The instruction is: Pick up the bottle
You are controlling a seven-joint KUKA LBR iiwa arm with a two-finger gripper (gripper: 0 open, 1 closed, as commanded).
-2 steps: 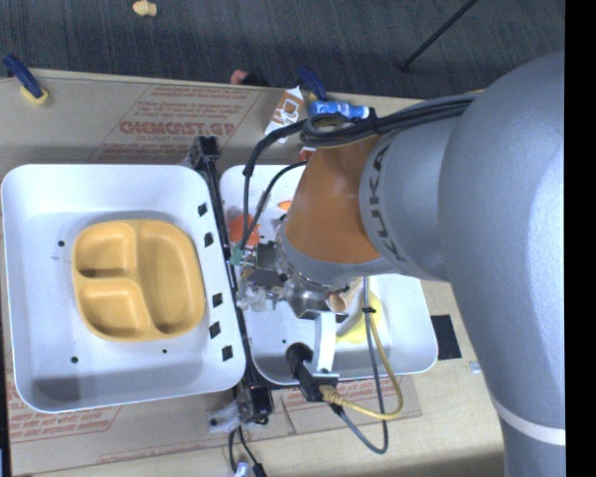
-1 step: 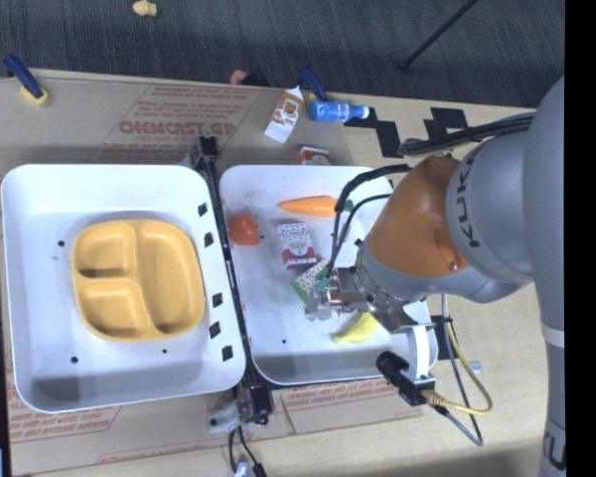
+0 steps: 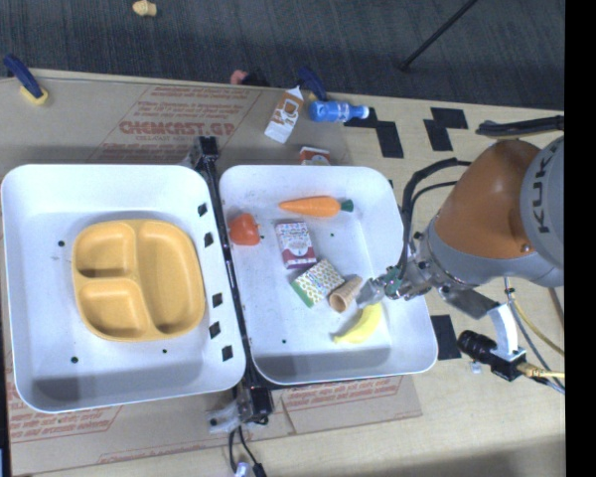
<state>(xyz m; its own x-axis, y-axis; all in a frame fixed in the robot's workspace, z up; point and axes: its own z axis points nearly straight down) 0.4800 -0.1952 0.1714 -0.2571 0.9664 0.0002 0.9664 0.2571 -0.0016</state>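
Observation:
The bottle is small and blue with a pale cap. It lies on its side on the bench behind the right bin, outside it. My gripper hangs low over the right side of that bin, just above the banana and right of the ice-cream cone. It is far from the bottle, towards the front. Nothing shows held in it. The grey and orange arm covers the bin's right rim.
The right bin also holds a carrot, a red tomato, a maroon carton and a green-white box. A yellow divided plate sits in the left bin. A small carton lies beside the bottle.

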